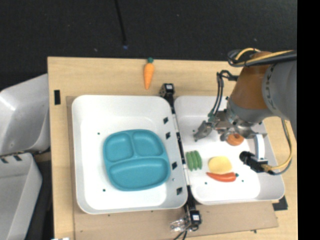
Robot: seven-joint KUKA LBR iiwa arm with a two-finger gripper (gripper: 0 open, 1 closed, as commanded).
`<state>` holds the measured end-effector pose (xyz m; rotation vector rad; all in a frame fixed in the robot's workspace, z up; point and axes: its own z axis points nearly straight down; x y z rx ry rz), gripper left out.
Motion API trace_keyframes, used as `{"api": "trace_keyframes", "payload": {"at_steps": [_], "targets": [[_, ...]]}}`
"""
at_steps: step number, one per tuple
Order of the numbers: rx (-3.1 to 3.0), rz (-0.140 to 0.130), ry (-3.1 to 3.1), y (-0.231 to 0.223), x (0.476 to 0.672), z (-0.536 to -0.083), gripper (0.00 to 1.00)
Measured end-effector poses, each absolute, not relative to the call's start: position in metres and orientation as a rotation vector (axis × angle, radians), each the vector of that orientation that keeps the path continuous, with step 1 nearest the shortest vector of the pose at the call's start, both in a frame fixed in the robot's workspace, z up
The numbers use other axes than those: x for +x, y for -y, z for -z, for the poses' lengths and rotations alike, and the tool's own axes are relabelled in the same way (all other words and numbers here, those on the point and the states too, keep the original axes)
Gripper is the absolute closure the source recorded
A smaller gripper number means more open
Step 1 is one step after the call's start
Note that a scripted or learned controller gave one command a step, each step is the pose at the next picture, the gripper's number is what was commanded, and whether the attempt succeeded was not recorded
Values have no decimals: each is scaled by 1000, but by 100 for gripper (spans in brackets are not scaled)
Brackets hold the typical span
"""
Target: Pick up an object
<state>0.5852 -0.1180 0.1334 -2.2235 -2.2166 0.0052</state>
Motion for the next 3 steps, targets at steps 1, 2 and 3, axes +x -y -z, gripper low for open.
{"api": "trace_keyframes", "payload": {"at_steps": [1,2,3], "targets": [[-2233,2,2215,119,587,-147,100],[-2226,4,2223,119,590,-190,100],[-2223,5,2228,121,591,-238,100]]}}
